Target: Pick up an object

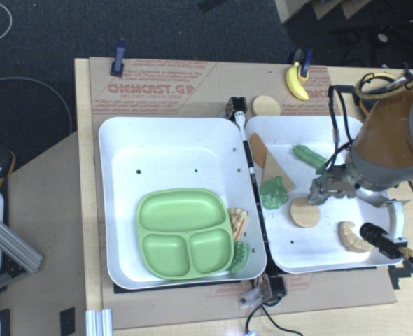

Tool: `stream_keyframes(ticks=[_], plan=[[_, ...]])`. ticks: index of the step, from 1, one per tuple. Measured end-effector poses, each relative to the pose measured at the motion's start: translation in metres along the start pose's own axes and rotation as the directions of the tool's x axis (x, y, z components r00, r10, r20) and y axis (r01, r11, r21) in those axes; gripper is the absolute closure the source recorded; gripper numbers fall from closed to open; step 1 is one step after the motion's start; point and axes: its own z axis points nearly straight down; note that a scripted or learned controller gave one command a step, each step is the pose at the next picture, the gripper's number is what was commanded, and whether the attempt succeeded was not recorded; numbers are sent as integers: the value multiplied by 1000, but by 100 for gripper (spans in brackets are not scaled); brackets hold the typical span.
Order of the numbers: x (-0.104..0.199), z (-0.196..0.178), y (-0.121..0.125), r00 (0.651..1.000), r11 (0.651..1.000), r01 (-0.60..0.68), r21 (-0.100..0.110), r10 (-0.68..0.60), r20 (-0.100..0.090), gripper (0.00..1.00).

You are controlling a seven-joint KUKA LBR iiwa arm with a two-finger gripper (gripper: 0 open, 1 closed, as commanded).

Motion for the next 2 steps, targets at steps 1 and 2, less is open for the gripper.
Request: stream_keyframes(ticks=[1,2], plan=[[38,-53,-22,1000,1000,4,-3,-4,-1,100],[2,-19,-9,1000,1000,-2,5,2,0,100]])
